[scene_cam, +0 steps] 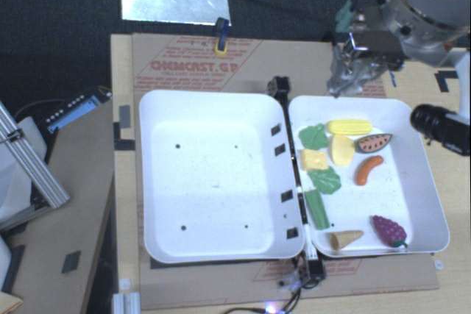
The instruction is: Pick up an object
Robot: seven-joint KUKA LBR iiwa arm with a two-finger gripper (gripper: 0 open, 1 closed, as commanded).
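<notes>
Hovering above the far rim of the right-hand bin [430, 180], the KUKA arm's gripper [352, 77] hangs clear of the toy food scattered below it; whether the jaws are parted or closed cannot be made out from this angle. Nothing sits between them. The candidates lie in the right bin: a yellow corn cob [349, 127] near the far wall, a watermelon slice [373, 142] just beside it, an orange sausage [368, 169] in open floor, a purple grape bunch [388, 230] and an ice-cream cone [345, 238] toward the near wall, with green leaves [314, 136] and a cheese wedge [315, 159] crowded along the divider. The left bin [151, 158] rests alongside on the tabletop. All appear to be light, rigid plastic, likely smooth and prone to slipping. The sausage, standing apart from its neighbours, probably offers the cleanest grip, taken across its narrow middle.
</notes>
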